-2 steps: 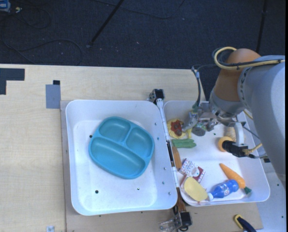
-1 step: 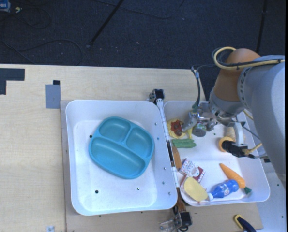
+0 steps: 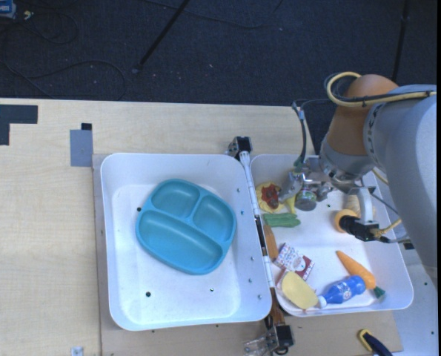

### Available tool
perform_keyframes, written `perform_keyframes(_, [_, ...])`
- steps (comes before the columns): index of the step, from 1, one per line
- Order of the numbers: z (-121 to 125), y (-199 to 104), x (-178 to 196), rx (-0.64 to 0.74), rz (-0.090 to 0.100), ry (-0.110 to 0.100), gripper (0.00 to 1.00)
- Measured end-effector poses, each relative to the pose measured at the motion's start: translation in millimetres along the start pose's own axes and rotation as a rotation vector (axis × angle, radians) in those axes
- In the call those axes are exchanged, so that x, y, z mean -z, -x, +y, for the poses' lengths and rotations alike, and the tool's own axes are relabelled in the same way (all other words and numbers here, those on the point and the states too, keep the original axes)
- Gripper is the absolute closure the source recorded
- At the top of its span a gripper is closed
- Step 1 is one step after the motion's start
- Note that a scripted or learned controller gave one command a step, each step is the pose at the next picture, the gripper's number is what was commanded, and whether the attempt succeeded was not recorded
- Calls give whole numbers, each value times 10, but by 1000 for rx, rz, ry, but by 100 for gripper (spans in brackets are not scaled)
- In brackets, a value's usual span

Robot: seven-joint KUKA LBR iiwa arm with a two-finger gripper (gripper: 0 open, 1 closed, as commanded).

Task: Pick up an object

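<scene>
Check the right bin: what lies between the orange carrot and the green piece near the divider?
In the camera view, bare white bin floor separates the carrot from the green piece.

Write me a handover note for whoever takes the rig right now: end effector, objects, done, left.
End effector: low over the back of the right white bin, near a small red-and-yellow toy and a flat green piece; grip state unclear.
Also in the right bin: orange plastic carrot, blue bottle-shaped toy, yellow wedge, red-and-white packet.
Left white bin: blue divided plastic plate.
Done: no pick visible.
Left: grasp and lift one object.
</scene>
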State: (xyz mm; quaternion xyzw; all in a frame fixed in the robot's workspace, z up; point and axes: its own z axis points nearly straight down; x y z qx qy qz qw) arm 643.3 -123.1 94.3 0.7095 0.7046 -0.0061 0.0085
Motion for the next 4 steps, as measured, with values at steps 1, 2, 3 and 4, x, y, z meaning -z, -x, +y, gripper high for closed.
perform_keyframes(1, [0, -1, 0, 0, 0, 0, 0])
perform_keyframes(2, [0, -4, 0, 0, 0, 0, 0])
perform_keyframes(3, [2, -26, 83, 2, 5, -3, 100])
perform_keyframes(4, [5, -652, 1153, 8, 21, -7, 100])
